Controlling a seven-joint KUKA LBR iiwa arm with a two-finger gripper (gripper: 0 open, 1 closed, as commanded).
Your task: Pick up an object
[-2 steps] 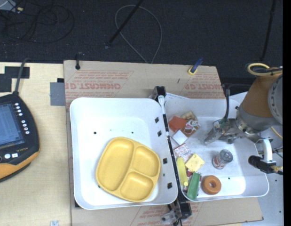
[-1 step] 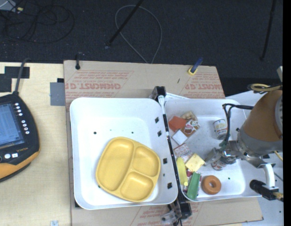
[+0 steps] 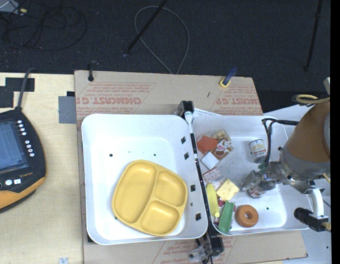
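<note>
The right bin [image 3: 274, 224] holds several small items: a brown donut [image 3: 247, 215], a green piece [image 3: 226, 214], a yellow block [image 3: 227, 190], a yellow stick [image 3: 212, 200], a small can [image 3: 258, 147], an orange-red piece [image 3: 207, 144] and a red-and-white packet [image 3: 223, 147]. My gripper [image 3: 256, 185] reaches down into this bin from the right, between the can and the donut, just right of the yellow block. A small dark thing [image 3: 254, 192] lies right at its tip; whether it is gripped is unclear.
In the left bin [image 3: 104, 131] lies a yellow divided plate [image 3: 149, 197]. A black divider [image 3: 193, 158] runs between the bins. The arm's orange band [image 3: 313, 131] hangs over the right bin's right edge. At far left rests a control pendant [image 3: 13, 155].
</note>
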